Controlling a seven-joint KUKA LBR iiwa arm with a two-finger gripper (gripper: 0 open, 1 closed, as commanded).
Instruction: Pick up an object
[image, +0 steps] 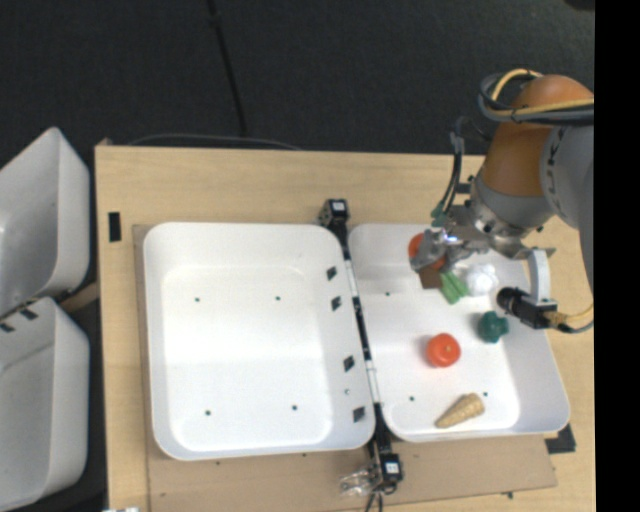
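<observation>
The claw (437, 252) hangs low in the right bin (530, 400) beside a green block (452, 289) — finger spread cannot be told; crowded neighbours could deflect a grasp.

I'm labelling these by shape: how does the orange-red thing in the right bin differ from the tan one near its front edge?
The orange-red object is round and bright; the tan object is a pale cone, tapering to one end. The orange-red one sits mid-bin; the tan one lies on its side nearer the bin's front wall. Both rest free in the right bin.
</observation>
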